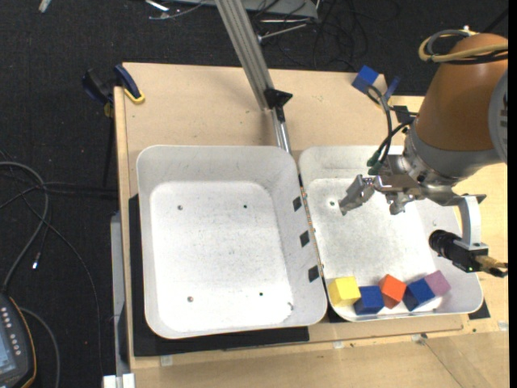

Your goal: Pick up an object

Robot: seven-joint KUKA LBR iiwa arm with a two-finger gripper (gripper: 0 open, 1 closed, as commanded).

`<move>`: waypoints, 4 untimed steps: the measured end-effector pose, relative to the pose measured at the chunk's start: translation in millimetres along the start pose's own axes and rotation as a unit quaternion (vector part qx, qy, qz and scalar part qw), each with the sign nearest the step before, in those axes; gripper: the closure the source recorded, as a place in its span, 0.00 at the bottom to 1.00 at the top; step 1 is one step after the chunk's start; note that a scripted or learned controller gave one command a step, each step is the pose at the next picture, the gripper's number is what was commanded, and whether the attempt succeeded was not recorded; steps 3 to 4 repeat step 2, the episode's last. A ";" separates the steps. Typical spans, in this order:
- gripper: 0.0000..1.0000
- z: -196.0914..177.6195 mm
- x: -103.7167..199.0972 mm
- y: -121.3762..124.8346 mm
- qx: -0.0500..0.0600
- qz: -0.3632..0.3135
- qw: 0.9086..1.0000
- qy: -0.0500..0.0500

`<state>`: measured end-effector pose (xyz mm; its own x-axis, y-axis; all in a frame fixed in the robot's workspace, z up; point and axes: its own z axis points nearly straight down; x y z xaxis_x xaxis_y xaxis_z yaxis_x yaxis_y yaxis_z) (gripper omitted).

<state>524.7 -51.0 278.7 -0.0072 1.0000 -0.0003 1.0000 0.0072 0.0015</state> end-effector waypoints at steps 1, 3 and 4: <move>0.00 88.2 24.1 9.9 0.005 0.002 1.000 0.001; 0.00 81.9 97.4 -13.1 0.002 -0.001 1.000 0.002; 0.00 81.9 97.4 -13.1 0.002 -0.001 1.000 0.002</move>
